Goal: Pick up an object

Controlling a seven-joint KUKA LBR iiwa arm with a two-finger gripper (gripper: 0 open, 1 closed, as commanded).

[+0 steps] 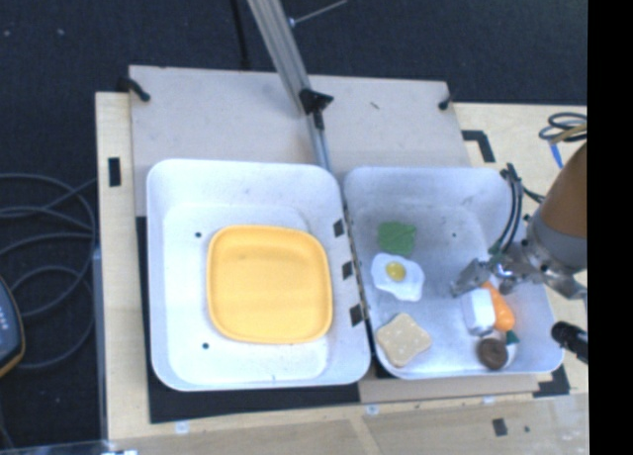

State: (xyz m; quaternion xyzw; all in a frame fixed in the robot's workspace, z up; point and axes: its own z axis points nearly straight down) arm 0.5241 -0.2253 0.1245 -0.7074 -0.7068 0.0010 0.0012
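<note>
From my remote seat I saw the grey arm with its orange band reaching in from the right over the right-hand shallow white plastic bin. Its jaws hung low above that bin's right side, just beside a small white block and an orange carrot-shaped piece; I could not tell whether the jaws were apart or together, and nothing showed between them. A round, dark brown lump lay at the near right corner, just near of those two. Toward the bin's middle lay a flat, matte green leaf-like piece, and nearer than it a glossy toy fried egg, white with a yellow yolk. A tan, rough-looking square slice of toy bread lay at the near left. In the left-hand white bin sat a smooth yellow square plate with rounded corners. Both bins rested on the pale wooden table.
</note>
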